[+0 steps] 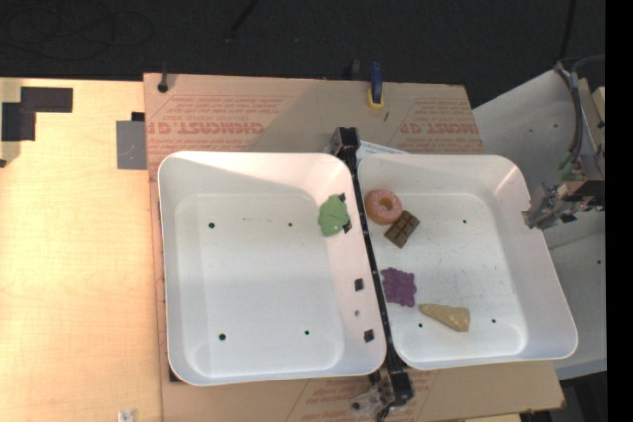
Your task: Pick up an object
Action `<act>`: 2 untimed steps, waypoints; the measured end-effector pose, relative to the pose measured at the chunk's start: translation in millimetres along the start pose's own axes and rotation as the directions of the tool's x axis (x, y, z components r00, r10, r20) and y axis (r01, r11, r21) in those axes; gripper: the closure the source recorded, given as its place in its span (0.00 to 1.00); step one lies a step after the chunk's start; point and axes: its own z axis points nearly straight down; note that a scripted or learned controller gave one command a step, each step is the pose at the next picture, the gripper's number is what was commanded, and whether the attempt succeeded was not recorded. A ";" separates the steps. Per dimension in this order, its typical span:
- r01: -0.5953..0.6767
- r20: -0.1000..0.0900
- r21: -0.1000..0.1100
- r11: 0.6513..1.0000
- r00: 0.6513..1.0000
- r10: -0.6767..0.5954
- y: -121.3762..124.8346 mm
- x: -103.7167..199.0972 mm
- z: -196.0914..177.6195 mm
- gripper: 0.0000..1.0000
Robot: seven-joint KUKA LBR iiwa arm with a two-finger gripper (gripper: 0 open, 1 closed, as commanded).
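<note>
Dark floor with loose cables is seen behind a pale wooden bench (69,262), on which a brown cardboard sheet (297,119) is laid under two shallow white plastic bins; the left bin (247,331) and the right bin (495,341) are set touching along a black clip strip. A green lumpy soft object (334,215) is placed in the left bin against its right wall. In the right bin a pink ring-shaped doughnut toy (384,206) is found near the far left corner, with a brown chocolate-bar block (402,229) just beside it; a purple crumpled object (399,287) lies nearer, and a tan wedge-shaped piece (446,317) is set beside that. The two-finger gripper (550,209) is seen at the right bin's right rim, above no object; whether its claw is open or closed cannot be told, as it is small and partly cut off. Nothing is seen held.
</note>
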 end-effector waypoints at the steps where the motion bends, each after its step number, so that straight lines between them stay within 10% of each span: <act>1: -0.005 -0.004 0.014 1.000 1.000 0.005 -25.0 -36.2 130.7 1.00; 2: 0.005 0.001 -0.010 1.000 1.000 -0.005 -22.4 12.2 -8.8 1.00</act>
